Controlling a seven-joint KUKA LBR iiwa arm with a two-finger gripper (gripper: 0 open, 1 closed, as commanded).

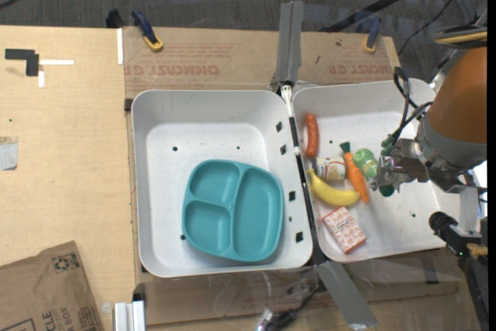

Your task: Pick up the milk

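Observation:
The milk (332, 168), a small white bottle with a coloured label, lies on its side in the right bin (403, 232), near the bin's left wall. It rests between a red sausage (311, 134) above it and a banana (333, 193) below it. An orange carrot (356, 174) lies just to its right. My gripper (390, 176) hangs over the middle of the right bin, right of the carrot and beside a green toy (365, 163). It is about a hand's width to the right of the milk and is not touching it.
A pink and white carton (343, 229) lies near the right bin's front edge. The left bin (155, 167) holds a teal divided plate (232, 209). A metal divider (291, 50) runs between the bins. Cables hang by the arm at right.

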